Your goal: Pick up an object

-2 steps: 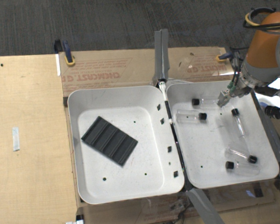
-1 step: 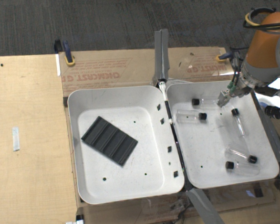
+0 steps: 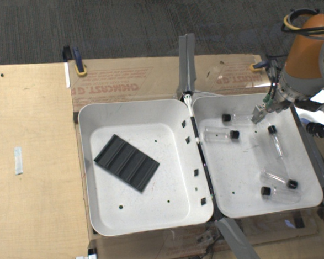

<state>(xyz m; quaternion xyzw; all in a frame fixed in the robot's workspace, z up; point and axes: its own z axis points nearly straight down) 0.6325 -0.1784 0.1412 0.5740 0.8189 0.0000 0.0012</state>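
Camera view. Arm enters at approx 2 o'clock of frame; gripper (image 3: pixel 259 115) sits low over the right bin (image 3: pixel 313 196), near the bin's 12 o'clock rim. Too small and blurred to judge the grip: cannot tell whether open or closed. Nothing visibly held.

Step in hand (judgement): approach/descent phase, pick not yet made. Closest candidate = clear tube w/ black cap (image 3: pixel 222 133), lying flat at approx 8 o'clock from the gripper, near but apart. A loose-looking black cap (image 3: pixel 226 117) lies at 9 o'clock of the tip; another small cap (image 3: pixel 271 129) just at 5 o'clock.

Next move calls for: pick one target, centre over it, align across the tube's short axis, come down close to the bin floor. Tubes are transparent, round, likely to roll or slip out, so the closing must be square on.

Other items: thin clear tube (image 3: pixel 277 146) at bin centre-right; two more capped tubes (image 3: pixel 276 182) at bin's 5 o'clock. Left bin (image 3: pixel 93 214) holds a dark ribbed plate (image 3: pixel 126 162), tilted diagonally, well apart from the arm. Grey divider post (image 3: pixel 187 63) between bins at 12 o'clock.

In the way: bin's back wall close to the tip; caps crowd the nearest tube.
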